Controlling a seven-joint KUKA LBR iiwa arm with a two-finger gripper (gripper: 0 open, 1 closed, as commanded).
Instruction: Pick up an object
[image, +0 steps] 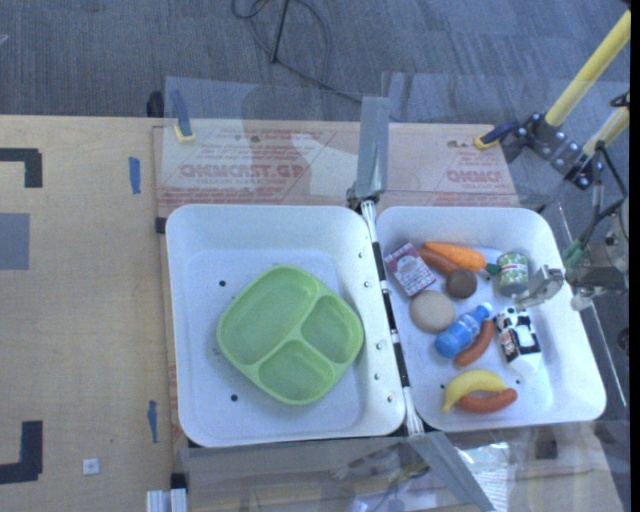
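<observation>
The right bin (575, 385) holds several small objects. An orange carrot (455, 254) lies at the back beside a red and white packet (405, 268). A brown ball (461, 284) and a tan round lump (432, 311) sit near the middle. A blue bottle (460, 331) rests against a red sausage (480, 343). A yellow banana (472, 383) and a second red sausage (487, 401) lie at the front. A green can (512, 270), a small grey piece (543, 284) and a black and white item (518, 335) are on the right side.
The left bin (195, 235) carries a green divided plate (290, 333). A yellow pole with a black clamp (560, 110) stands beyond the right bin's far corner. Metal framing (600, 275) runs along that bin's right rim. Cardboard (260, 165) lies behind both bins.
</observation>
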